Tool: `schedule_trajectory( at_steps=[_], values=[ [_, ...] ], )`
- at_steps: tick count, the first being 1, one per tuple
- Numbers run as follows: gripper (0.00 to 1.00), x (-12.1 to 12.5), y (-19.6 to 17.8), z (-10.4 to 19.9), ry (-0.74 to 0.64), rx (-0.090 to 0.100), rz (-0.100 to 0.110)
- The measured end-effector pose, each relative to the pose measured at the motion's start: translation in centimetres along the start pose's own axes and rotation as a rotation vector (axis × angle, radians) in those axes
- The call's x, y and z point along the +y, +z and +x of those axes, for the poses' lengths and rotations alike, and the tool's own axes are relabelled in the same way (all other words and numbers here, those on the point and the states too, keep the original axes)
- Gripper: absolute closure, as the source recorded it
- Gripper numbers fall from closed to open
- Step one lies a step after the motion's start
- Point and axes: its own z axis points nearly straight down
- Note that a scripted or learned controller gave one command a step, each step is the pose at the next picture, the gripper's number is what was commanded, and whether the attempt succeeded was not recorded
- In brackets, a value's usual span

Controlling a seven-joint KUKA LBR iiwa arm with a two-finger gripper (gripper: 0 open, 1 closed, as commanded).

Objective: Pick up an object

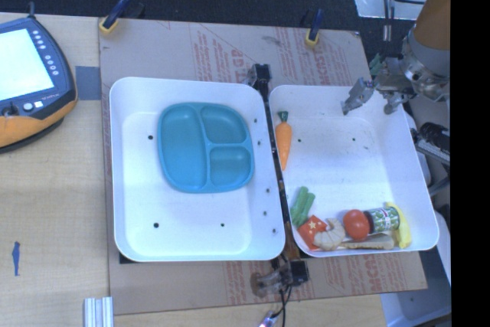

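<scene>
Gripper (pixel 375 97): fingers spread, grasping nothing, above far right corner of right bin (pixel 406 157). Carrot (pixel 283 142): against that bin's left edge. Tomato (pixel 356 224), small can (pixel 382 219), green pods (pixel 302 205): along its near edge. Blue divided plate (pixel 205 146): left bin (pixel 134 188), toward far edge.

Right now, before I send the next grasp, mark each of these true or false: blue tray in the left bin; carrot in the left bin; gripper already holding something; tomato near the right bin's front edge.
1. The blue tray lies in the left bin. True.
2. The carrot lies in the left bin. False: it lies in the right bin, along its left wall.
3. The gripper holds an object. False: its fingers are spread with nothing between them, above the right bin's far corner.
4. The tomato sits near the right bin's front edge. True.
</scene>
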Motion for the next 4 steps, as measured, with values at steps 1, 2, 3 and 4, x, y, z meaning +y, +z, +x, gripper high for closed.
schedule_trajectory(
  at_steps=[1,2,3,4],
  values=[
    [0.0,-9.4,3.1,0.2,-0.001,0.0,0.002],
    [0.0,-14.0,13.8,4.7,0.0,0.001,0.002],
    [1.0,-13.9,12.8,4.6,-0.006,-0.001,0.001],
    [1.0,-14.5,4.9,5.8,0.001,0.001,-0.002]
  ],
)
